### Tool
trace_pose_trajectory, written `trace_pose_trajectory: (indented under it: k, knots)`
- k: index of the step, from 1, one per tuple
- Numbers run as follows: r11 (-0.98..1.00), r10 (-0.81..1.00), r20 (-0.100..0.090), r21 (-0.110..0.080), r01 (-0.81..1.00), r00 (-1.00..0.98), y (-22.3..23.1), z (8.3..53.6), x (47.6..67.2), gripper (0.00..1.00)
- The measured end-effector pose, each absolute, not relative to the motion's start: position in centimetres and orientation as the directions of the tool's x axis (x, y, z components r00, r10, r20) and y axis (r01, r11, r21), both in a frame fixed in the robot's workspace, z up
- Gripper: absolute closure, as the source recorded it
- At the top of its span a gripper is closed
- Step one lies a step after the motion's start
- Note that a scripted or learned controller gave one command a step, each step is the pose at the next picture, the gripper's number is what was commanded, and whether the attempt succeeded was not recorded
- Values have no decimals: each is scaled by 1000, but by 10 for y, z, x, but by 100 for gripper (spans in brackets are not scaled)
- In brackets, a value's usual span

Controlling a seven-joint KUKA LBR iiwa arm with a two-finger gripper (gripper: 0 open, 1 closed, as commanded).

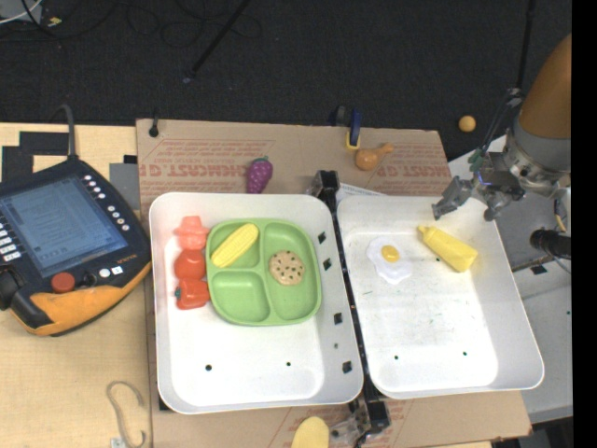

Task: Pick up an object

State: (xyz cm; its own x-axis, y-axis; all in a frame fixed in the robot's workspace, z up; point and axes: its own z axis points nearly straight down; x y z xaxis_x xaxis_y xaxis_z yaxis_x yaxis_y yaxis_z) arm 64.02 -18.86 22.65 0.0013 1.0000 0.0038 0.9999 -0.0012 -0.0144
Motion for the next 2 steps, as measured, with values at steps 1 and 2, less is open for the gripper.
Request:
trace_pose_trajectory:
  k: [1,2]
  knots:
    - [0,1000,1,-1,1000,0,-189,235,643,0]
    - [2,1000,1,-5,1000,-2,-191,190,640,0]
